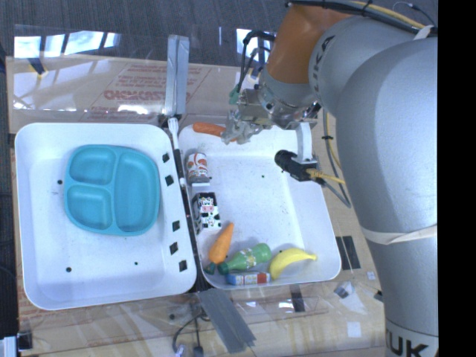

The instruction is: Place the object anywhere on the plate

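Observation:
A blue divided plate (111,188) lies in the left white bin (30,222). My gripper (236,132) hangs low over the far left corner of the right bin (297,214). Just to its left, an orange carrot-like piece (207,129) lies against the far wall, close to the gripper. From this angle I cannot make out anything held. Along the right bin's left side sit a small can (197,167) and a black-and-white cow-patterned item (207,213).
At the right bin's near edge lie an orange carrot (221,242), a green bottle (247,259), a yellow banana (291,260) and a small red-and-blue item (248,278). A divider (177,199) separates the bins. The arm's bulk covers the right side.

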Motion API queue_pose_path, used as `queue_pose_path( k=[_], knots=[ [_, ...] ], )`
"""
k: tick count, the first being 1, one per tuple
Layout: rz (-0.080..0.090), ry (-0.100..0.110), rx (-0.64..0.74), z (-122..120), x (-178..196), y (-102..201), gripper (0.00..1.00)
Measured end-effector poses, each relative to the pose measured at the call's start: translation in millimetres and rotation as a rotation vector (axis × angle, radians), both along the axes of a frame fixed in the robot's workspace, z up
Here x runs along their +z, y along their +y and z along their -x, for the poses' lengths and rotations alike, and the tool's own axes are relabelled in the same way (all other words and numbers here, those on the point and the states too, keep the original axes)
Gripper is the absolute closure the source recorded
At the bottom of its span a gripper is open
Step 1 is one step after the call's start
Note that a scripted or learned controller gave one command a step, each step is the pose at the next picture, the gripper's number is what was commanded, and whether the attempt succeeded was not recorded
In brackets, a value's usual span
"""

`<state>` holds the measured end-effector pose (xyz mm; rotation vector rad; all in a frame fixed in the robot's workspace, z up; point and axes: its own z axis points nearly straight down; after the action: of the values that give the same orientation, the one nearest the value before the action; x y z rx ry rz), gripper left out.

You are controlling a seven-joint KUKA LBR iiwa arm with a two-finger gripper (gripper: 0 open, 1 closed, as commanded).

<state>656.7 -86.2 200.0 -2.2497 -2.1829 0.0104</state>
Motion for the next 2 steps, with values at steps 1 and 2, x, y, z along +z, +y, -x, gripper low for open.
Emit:
queue_pose_path(
  k=[1, 2],
  knots=[
    [-0.001, 0.001, 0.147, 4.8, -12.5, 71.1, 1.00],
    [0.001, 0.002, 0.165, 28.3, -13.4, 141.5, 1.00]
  ],
)
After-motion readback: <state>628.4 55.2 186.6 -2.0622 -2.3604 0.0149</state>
